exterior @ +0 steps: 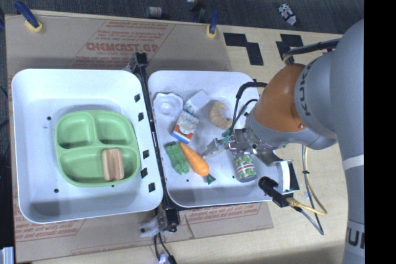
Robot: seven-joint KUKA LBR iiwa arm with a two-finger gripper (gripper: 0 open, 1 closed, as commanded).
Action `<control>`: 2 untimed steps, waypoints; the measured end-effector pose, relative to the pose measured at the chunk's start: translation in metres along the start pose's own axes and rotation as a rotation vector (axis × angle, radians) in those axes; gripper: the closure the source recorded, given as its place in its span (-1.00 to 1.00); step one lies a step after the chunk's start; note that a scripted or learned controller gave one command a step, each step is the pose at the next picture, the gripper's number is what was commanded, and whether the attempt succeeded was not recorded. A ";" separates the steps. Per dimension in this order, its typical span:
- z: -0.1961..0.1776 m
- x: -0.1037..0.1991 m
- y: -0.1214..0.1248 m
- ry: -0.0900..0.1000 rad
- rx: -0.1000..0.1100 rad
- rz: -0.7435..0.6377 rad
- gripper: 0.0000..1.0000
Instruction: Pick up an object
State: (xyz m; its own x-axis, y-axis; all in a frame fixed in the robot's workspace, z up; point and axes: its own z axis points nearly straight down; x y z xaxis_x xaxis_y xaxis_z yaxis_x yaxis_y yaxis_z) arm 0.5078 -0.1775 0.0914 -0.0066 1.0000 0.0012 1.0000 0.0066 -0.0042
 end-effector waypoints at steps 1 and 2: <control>-0.011 -0.001 0.001 -0.002 -0.001 -0.005 1.00; -0.126 0.013 -0.026 -0.002 -0.006 0.001 1.00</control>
State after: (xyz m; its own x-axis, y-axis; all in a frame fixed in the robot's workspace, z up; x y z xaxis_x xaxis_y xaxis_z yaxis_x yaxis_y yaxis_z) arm 0.4820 -0.1646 0.2171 -0.0057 1.0000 -0.0009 1.0000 0.0057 0.0014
